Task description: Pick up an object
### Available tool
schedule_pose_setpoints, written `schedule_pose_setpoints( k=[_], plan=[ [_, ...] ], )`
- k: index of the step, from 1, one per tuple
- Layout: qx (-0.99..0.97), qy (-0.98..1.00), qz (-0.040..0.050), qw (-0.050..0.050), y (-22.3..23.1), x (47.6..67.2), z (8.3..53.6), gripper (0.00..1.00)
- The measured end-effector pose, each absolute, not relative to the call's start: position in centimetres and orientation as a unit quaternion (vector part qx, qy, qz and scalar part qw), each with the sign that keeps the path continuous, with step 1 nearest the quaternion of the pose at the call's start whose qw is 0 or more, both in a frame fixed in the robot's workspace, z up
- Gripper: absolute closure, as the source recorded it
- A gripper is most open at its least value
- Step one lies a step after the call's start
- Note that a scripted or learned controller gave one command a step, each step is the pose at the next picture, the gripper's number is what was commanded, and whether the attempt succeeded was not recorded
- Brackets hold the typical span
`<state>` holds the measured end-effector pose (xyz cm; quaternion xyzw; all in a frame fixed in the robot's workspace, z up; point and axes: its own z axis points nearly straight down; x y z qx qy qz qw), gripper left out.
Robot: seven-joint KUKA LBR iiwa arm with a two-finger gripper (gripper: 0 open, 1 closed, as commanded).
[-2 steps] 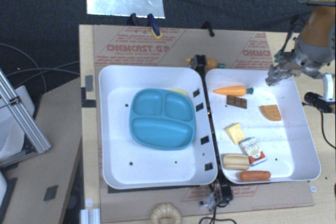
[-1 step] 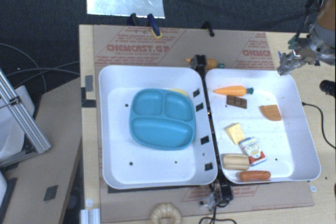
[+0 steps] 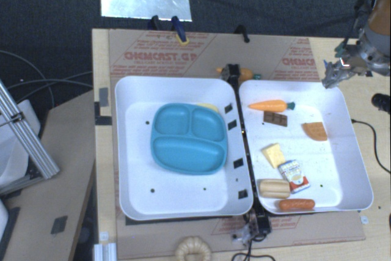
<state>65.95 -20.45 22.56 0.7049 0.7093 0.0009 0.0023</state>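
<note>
The right bin [image 3: 357, 177] holds several play-food items: an orange carrot [image 3: 272, 106] at the back, a brown chocolate bar [image 3: 275, 120], a tan toast slice [image 3: 315, 131], a yellow cheese wedge [image 3: 274, 155], a small red-and-white carton [image 3: 294, 175], a bread roll [image 3: 274, 188] and a red sausage [image 3: 297, 205] at the front. My gripper [image 3: 335, 73] hangs outside the bin's back right corner, over the cardboard and apart from every item. Nothing shows in its grasp.
A blue divided plate [image 3: 188, 137] lies in the left bin [image 3: 131, 192], with a pale yellow piece [image 3: 209, 107] behind it. An orange object [image 3: 245, 74] sits behind the bins' divider. A clamp [image 3: 178, 30] grips the cardboard's back edge. A beige ring [image 3: 194, 249] lies at the front.
</note>
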Motion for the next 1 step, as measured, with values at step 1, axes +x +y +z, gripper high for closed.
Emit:
schedule_pose_setpoints(
  k=[1],
  plan=[
    [0.704, 0.71, 0.0008, 0.0, -15.47, 65.23, 21.61, 1.0]
  ],
)
